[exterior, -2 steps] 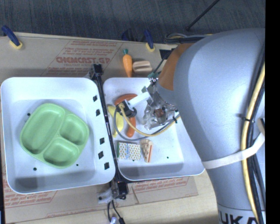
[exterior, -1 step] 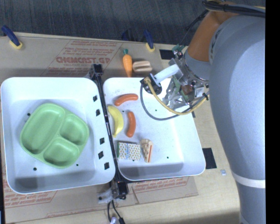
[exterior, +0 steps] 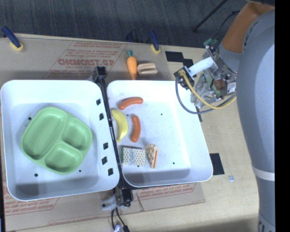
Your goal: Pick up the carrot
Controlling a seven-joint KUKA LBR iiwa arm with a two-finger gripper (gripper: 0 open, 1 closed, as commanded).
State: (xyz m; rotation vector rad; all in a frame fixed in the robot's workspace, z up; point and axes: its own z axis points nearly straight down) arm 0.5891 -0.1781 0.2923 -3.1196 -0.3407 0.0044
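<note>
The bench [exterior: 48, 57] bears 2 bins, 1 carrot [exterior: 131, 65], 2 sausages; the claw's [exterior: 210, 83] grip: cannot tell.

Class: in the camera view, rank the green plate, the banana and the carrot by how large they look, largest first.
1. green plate
2. banana
3. carrot

The banana and carrot look close in size, so their order is uncertain.

Grey arm [exterior: 261, 105] — orange band [exterior: 237, 33], yellow cable [exterior: 203, 98] looped at wrist.
</note>
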